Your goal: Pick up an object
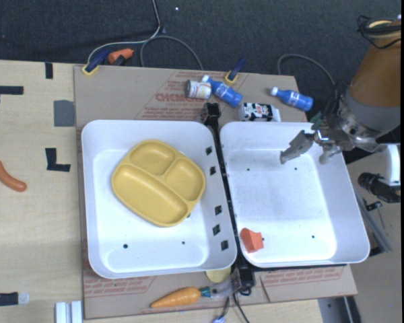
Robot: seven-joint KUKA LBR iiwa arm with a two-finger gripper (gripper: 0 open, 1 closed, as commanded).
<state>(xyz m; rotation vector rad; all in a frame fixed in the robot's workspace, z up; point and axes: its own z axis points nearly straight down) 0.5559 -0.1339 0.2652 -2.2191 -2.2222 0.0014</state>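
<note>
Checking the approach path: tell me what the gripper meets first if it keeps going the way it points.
Probably the bare floor of the right bin. The gripper points down-left over it; the orange block lies well off that line, though depth is unclear.

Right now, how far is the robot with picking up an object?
Nothing looks picked up. The end effector is over the upper part of the right bin, with nothing seen between its fingers. The orange block lies at that bin's lower left corner, apart from the end effector, and the yellow divided plate lies in the left bin. Reaching, grasping and lifting are all left.
</note>
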